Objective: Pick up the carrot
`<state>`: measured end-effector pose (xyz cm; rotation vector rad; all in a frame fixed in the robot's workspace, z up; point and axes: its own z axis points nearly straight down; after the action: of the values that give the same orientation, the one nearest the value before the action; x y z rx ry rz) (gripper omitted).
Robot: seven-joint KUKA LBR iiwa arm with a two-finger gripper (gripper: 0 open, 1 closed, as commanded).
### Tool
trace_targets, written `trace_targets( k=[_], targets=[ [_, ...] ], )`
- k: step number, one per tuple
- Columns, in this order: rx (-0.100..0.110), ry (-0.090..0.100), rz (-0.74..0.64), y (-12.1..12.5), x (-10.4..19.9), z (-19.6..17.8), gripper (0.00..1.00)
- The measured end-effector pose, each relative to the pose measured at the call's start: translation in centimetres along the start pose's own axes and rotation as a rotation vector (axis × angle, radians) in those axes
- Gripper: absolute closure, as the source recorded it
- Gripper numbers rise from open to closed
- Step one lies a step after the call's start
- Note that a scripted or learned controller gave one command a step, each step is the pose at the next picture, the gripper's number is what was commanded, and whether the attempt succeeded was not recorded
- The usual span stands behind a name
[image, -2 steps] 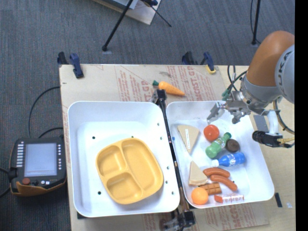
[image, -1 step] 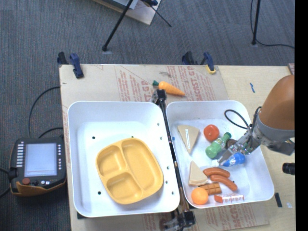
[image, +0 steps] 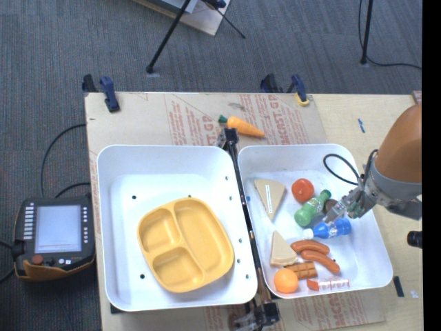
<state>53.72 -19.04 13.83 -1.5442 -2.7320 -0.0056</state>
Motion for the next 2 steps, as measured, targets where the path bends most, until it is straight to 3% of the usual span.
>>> trace_targets(
  k=[1,2],
  targets=[
    [-0.008,-0.013,-0.194,7.9,-2.0,-10.6,1.0],
    [-0.002,-0.01,-0.287,3.9,-4.9,-12.6,1.0]
  ],
)
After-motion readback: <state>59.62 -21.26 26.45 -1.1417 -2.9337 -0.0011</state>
